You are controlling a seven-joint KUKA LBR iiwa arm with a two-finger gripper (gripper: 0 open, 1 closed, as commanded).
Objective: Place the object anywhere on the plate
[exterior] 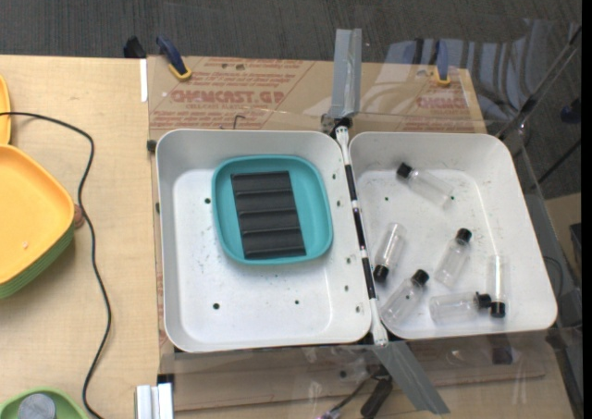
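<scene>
Evidently the task stood at its very first step: nothing picked yet. 6 capped vials [421, 182] lay scattered in the right bin [518, 186], at 3 o'clock from the teal plate [319, 214] in the left bin [185, 251]. Next I needed to reach 1 vial. Of my pincer's state I could not tell.

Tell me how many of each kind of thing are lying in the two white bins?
Clear vials with black caps, right bin: 6
Teal plate, left bin: 1
Black ribbed block on the plate: 1
Total: 8
</scene>
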